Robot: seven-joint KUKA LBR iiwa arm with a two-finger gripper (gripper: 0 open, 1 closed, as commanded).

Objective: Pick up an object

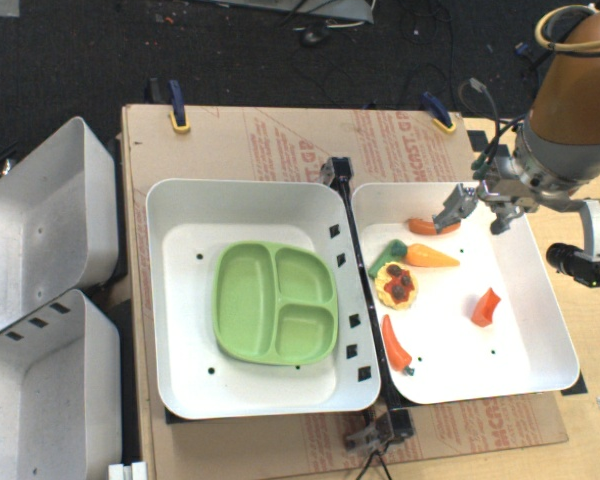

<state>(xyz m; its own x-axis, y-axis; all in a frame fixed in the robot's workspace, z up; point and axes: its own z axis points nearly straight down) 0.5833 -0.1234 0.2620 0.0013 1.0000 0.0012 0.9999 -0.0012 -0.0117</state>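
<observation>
My gripper point(480, 214) hangs over the far side of the right bin point(540, 368), jaws spread apart with nothing between them. Its left finger point(457, 207) is right beside a small orange piece point(428, 227). Closer to the bin's middle lie a carrot point(432, 257) with a green top point(385, 259), a small round tart with dark berries point(397, 286), a red wedge point(485, 307) and a red chili point(396, 344). All of them rest on the bin floor.
The left bin point(180, 268) holds a green divided plate point(277, 303). A black divider point(355, 268) runs between the two bins. Two white tubs point(40, 228) stand off the bench at the left. The arm's grey and orange wrist point(570, 98) looms over the right bin's far right corner.
</observation>
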